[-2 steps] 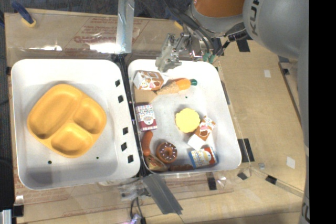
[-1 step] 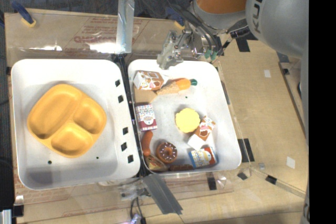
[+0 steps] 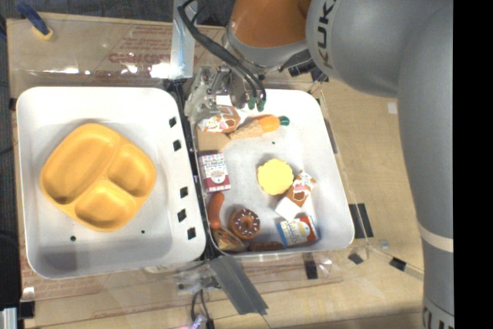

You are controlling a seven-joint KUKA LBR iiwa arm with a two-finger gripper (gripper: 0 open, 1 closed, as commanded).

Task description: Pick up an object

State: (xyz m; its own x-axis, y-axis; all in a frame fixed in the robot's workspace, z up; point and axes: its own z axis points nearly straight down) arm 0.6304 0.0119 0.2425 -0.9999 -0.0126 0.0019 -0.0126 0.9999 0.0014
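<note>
Over the right bin: the arm reaches in from the right, and its gripper point(image 3: 223, 92) hangs low at the far left corner of the right bin point(image 3: 327, 142), just beside the divider between the two bins.
Gripper state: cannot tell; the wrist hardware and cables crowd that spot, and I see nothing clearly between its tips.
Nearest object: a small printed packet point(image 3: 219, 121) lies right under the gripper, touching or nearly touching an orange carrot point(image 3: 262, 124) to its right.
Other candidates: a dark red carton point(image 3: 215, 170) by the left wall, a yellow round piece point(image 3: 274, 177) mid-bin, a chocolate doughnut point(image 3: 246, 222) and a small can point(image 3: 296, 229) at the near end.
Left bin: a yellow divided tray point(image 3: 98, 176) sits alone, well apart from the arm.
Doing it well: the packet looks like the target, I think; come straight down, keep off the bin wall, and straddle the packet without catching the carrot.
Risk: a flat packet may slip out as the arm lifts.
</note>
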